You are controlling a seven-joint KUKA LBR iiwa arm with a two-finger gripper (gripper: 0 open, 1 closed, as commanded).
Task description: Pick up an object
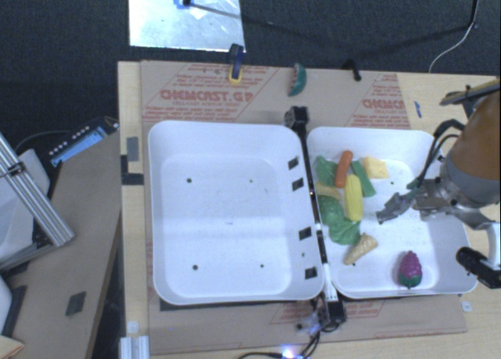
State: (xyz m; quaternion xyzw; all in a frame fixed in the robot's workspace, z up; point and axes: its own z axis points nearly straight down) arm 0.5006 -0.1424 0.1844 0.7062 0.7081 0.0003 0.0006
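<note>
One fixed camera looks down aslant on both bins (227,134).

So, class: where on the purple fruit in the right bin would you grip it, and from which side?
Probably across the purple fruit's narrower middle, coming straight down from above. It lies alone on the right bin's floor, apart from the other food, so fingers have room either side.
</note>
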